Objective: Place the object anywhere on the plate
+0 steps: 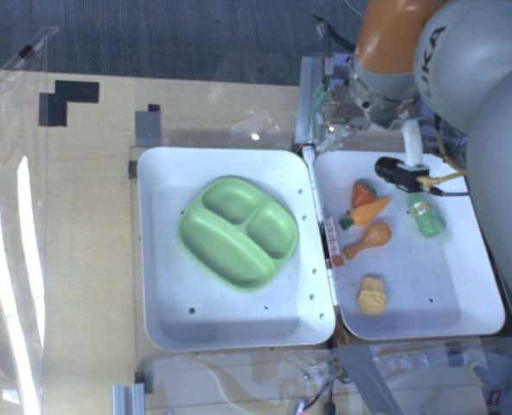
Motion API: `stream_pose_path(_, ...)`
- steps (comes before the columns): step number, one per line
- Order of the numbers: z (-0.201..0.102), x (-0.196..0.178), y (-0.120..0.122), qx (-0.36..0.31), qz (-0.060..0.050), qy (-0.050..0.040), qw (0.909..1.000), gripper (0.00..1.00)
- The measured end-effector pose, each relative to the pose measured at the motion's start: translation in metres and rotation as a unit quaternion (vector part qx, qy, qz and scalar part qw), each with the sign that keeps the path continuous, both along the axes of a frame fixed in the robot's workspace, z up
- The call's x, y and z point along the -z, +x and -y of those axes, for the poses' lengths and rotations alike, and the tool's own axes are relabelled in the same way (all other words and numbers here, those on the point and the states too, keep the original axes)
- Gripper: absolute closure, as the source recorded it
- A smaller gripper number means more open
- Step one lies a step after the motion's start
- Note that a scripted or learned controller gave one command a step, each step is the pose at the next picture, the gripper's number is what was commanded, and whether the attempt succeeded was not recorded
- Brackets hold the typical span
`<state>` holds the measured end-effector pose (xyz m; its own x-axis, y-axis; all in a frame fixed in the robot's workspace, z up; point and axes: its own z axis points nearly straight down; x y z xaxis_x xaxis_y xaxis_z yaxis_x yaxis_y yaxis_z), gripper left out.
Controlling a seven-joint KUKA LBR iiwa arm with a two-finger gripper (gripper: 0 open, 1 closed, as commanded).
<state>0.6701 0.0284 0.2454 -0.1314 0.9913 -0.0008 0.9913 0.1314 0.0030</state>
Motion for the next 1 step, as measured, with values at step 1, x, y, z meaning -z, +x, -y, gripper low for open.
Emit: stream_pose_path(1, 0.0771, -0.0021, 0.0003, 0.042, 0.001, -0.0003, 0.9991, 1.00)
